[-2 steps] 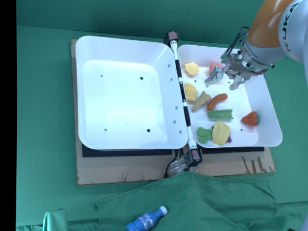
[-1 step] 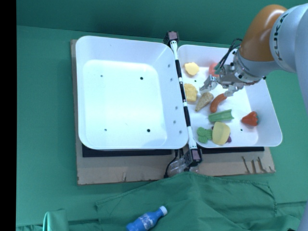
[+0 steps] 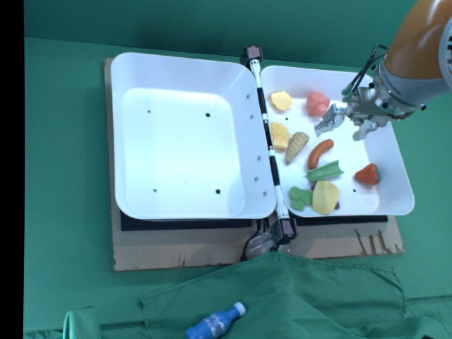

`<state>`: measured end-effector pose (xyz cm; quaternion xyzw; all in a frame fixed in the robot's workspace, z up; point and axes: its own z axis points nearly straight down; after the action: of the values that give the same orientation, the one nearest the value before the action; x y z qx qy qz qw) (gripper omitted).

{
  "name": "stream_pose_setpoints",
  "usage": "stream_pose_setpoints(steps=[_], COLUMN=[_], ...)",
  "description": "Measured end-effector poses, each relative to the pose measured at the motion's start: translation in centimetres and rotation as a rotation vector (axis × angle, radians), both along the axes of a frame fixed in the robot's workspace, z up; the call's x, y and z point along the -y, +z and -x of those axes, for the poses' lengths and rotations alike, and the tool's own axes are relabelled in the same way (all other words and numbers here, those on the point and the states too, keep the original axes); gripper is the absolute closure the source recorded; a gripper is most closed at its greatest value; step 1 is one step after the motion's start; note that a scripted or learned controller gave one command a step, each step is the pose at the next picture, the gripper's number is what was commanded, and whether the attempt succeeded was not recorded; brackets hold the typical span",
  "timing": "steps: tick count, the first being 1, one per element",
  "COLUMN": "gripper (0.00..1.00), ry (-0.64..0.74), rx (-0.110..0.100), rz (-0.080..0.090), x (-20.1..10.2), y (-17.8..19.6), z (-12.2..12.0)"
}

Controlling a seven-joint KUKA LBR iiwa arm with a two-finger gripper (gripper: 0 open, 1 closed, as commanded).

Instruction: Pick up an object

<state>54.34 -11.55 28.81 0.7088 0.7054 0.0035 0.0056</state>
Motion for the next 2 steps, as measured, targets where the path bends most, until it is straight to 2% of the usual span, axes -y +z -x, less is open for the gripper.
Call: stream_pose_setpoints(steps=[1,2], gripper=[0.00,0.00], ry=[0.005,-0.001], rx=[0.000,-0.016], rz=[-0.001,-0.002], x=[-2.2,-0.5], y=[6.7,-3.4], z=[1.0,-0.9])
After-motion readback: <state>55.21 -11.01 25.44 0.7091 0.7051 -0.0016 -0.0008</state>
